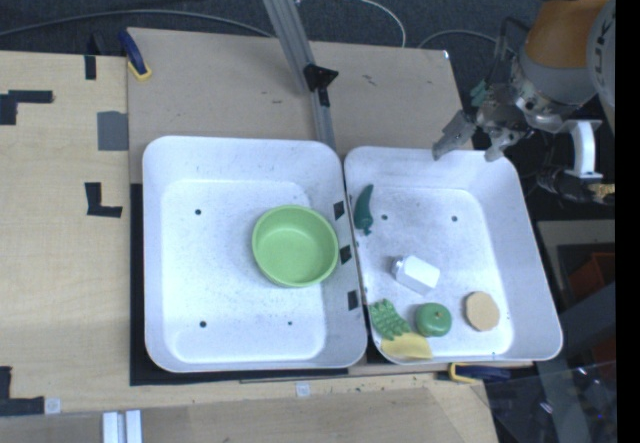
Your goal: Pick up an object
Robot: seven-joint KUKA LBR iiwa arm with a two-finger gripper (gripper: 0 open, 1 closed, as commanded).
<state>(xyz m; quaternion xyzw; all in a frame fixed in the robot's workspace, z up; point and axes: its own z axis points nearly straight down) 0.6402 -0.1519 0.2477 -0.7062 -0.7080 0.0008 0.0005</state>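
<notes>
Nearest the camera, along the front wall of the right bin (530, 261): a yellow piece (408, 347) touching a dark green leafy item (385, 316), a round green fruit-like toy (433, 319) just beside them, and a tan disc (482, 310) near the front right corner. These four lay crowded together; a descent among them risked a finger landing on a neighbour and knocking the target away, or striking the bin wall.

Mid bin: a small white block (416, 273), lying apart from the rest, judged the easiest pick, though its pale colour against the white floor might have spoiled aim.

Left bin (180, 231): one green bowl (295, 246), upright, near the dividing edge. Its curved rim was likely to slip from a two-finger grip.

Further back, right bin: a slim dark green piece (363, 208) close against the left wall; the wall could have blocked one finger.

Farthest: the pincer (468, 139), above the right bin's rear rim, well apart from every item and holding nothing. Its two fingers looked spread, pointing down-left. Any target remained a long reach away, so aim could drift.
</notes>
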